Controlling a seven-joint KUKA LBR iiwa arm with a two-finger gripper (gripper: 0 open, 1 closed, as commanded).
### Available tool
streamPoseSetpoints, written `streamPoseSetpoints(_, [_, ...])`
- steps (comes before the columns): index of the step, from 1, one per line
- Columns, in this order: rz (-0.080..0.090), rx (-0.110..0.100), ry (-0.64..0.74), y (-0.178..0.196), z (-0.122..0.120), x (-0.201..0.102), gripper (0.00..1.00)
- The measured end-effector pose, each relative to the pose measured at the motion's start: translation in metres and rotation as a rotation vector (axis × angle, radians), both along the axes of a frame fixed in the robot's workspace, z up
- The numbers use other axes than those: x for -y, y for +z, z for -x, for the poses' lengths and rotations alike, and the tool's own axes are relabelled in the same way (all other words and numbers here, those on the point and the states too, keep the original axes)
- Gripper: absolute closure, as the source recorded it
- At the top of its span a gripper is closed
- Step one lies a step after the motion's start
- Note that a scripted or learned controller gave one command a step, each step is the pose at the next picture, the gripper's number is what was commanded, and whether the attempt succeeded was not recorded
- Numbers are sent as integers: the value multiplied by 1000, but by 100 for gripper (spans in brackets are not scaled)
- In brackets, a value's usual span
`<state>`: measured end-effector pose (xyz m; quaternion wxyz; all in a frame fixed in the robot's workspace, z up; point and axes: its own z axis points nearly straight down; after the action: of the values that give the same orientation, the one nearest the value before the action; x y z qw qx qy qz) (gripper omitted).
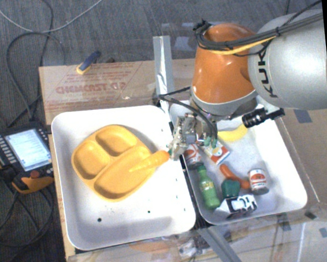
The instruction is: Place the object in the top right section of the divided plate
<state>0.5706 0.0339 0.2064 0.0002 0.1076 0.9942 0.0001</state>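
**Ana:** Orange band and grey arm bulk loom highest, over the right bin (294, 160). Below them the gripper (179, 142) sits above the seam between the two bins.

**Ben:** Is it holding anything?

**Ana:** A carrot (149, 161) juts out toward eight o'clock from the fingertips, its thick end at the jaws, so I judge them closed on it. The tip overlaps the divided plate (92, 175) in the left bin (74, 224).

**Ben:** Which section does it hang over?

**Ana:** The big one, at the plate's four o'clock side. The target, the small section at the plate's one o'clock, lies just beyond toward ten o'clock from the carrot.

**Ben:** So how should it go?

**Ana:** I'd carry the carrot further toward ten o'clock, keep it above the dividing ridge, and release low. It's long; I'd expect it to overhang.
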Motion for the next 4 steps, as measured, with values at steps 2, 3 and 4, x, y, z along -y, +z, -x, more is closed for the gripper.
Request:
streamPoseSetpoints(2, [-1, 2, -254, 27, -16, -24, 100])
streamPoseSetpoints(3, [1, 1, -41, 45, -1, -58, 100])
streamPoseSetpoints(4, [0, 1, -279, 55, -65, -69, 100])
